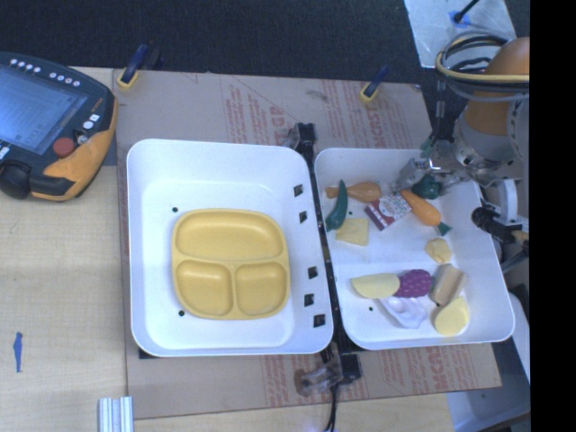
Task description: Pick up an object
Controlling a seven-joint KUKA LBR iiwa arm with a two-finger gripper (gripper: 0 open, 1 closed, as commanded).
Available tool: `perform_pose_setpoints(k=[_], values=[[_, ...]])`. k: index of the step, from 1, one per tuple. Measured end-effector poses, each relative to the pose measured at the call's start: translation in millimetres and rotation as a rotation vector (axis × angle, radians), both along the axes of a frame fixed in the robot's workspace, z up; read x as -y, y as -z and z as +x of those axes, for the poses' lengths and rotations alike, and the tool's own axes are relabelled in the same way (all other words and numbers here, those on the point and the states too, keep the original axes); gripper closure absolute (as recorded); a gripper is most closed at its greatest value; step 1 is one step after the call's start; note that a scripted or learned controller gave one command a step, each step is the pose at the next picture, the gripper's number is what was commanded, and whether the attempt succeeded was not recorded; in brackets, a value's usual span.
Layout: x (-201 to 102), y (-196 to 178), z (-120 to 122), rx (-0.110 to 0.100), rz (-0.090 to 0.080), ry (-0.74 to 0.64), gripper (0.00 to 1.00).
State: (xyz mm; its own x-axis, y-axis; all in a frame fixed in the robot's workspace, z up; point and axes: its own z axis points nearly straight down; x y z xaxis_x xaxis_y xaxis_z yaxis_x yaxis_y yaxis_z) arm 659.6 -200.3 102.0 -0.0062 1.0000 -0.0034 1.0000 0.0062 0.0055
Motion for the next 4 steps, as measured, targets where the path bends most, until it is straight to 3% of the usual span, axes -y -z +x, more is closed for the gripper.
perform_pose_setpoints(k=[1,2,3,4], values=[[13,1,-64,0.003,0.001,0.006,0.00],[12,9,-6,-0.001,0.001,0.000,0.00],[12,11,-117,-0.018,0.006,0.007,0.00],[-67,9,-27,-0.002,0.002,-0.005,0.00]])
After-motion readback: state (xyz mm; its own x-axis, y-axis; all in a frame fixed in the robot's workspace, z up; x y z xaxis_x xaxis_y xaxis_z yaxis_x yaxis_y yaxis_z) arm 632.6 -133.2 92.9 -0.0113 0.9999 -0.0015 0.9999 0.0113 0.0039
